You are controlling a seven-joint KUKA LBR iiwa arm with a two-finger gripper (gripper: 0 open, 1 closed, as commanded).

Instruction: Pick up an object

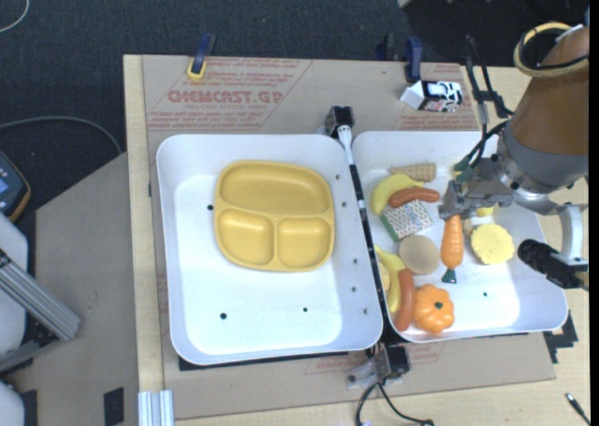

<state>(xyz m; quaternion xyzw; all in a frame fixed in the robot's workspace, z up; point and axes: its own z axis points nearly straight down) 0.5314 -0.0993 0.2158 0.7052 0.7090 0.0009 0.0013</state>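
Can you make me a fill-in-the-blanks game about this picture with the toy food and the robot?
1. The yellow tray with three sections lies in the ____ bin.
2. The toy carrot is colored ____.
3. The little pumpkin sits in the ____ bin, near its front edge.
4. The robot's tool hangs over the ____ bin.

Missing words: left; orange; right; right

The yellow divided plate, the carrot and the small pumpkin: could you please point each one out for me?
Yellow divided plate (275, 214), camera view, on the ridge between its compartments.
Carrot (452, 241), camera view, middle of its orange body.
Small pumpkin (432, 309), camera view, centre of its orange top.
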